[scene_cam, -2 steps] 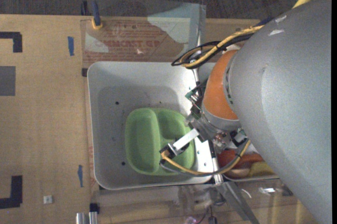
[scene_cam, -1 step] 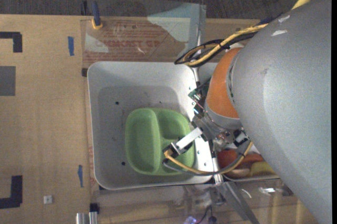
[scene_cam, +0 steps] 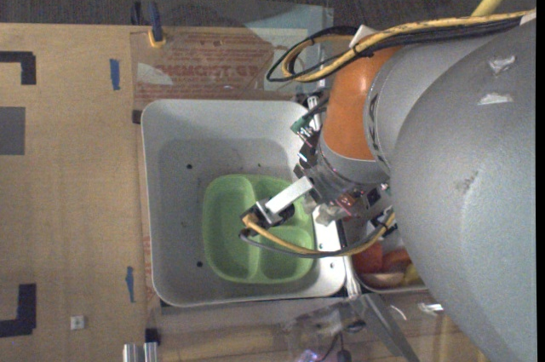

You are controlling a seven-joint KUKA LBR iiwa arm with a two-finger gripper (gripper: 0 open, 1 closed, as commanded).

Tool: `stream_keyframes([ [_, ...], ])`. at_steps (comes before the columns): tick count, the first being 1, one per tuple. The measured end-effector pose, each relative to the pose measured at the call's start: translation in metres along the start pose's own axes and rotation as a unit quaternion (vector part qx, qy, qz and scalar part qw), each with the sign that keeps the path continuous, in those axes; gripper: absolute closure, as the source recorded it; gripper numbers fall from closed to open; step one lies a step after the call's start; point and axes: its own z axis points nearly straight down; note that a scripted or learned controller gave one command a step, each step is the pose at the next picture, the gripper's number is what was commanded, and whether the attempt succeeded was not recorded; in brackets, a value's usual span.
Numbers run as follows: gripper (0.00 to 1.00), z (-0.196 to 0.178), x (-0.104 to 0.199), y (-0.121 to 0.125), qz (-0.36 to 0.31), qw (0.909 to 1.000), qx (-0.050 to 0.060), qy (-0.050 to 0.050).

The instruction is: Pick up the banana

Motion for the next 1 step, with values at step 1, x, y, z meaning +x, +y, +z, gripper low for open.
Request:
stream_keyframes([
  [1,1.00,0.0622,0.0446,-0.0865,0.026,0.9997,0.001,-0.001],
])
